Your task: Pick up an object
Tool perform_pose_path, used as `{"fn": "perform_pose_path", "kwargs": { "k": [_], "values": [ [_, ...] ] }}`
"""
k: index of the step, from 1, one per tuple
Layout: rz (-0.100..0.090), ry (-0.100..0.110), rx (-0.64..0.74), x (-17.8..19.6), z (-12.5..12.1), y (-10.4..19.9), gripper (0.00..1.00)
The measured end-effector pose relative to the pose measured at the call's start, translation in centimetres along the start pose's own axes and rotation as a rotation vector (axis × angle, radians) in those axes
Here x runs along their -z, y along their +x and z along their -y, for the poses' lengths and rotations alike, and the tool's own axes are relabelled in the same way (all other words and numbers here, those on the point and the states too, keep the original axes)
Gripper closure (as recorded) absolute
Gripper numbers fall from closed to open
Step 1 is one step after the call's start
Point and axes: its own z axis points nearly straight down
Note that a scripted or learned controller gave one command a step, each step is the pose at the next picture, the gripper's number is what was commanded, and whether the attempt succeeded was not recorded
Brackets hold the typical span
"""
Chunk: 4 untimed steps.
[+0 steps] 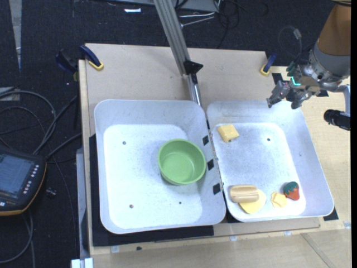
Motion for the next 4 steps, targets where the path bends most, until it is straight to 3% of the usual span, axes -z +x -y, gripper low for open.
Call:
{"fn": "perform_pose_path", "kwargs": {
  "k": [1, 4],
  "values": [
    [0.0, 0.0, 0.0, 0.0, 0.0, 0.0, 0.0],
    [-0.001, 0.004, 0.0, -15.3, -0.8, 0.3, 0.0]
  ]
}}
